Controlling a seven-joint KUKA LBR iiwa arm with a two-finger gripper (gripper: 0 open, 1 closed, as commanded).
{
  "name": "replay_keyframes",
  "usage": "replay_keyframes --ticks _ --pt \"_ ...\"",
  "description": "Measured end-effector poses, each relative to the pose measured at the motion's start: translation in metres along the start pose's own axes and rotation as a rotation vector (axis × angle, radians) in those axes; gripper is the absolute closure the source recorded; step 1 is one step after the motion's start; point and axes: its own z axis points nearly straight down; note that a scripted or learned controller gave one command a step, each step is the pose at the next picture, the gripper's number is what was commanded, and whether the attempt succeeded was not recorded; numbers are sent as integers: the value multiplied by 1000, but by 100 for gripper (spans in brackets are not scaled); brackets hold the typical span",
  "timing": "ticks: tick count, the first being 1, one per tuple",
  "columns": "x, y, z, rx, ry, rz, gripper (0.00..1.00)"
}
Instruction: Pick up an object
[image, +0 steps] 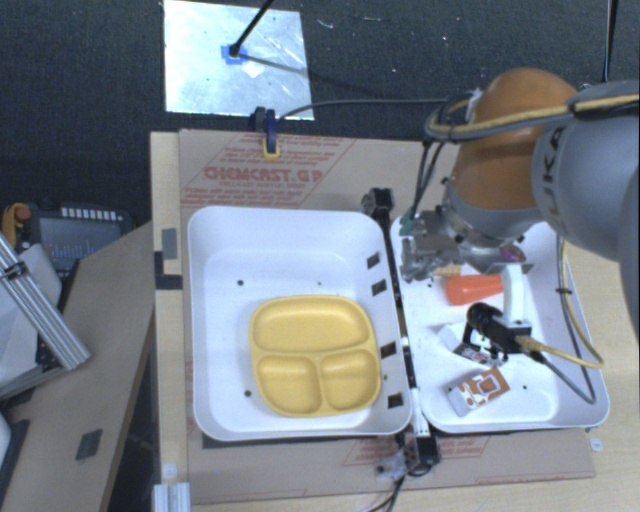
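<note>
My gripper (420, 258) hangs low over the far left part of the right bin (575, 405), close to the wall between the two bins. An orange wedge-shaped object (470, 289) lies just to the gripper's right and a little nearer the camera, apart from it. Beside the wedge lies a white tube (516, 292). A small white and orange box (478, 390) rests near the front of the right bin. The wrist and orange band hide the far end of that bin.
The left bin (215, 300) holds a yellow divided plate (314, 354) in its front half. A small white scrap (449, 340) lies in the middle of the right bin. Cardboard lies under both bins.
</note>
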Motion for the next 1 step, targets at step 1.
replay_keyframes --ticks 1 --pt "48 -14 0 0 1 0 100"
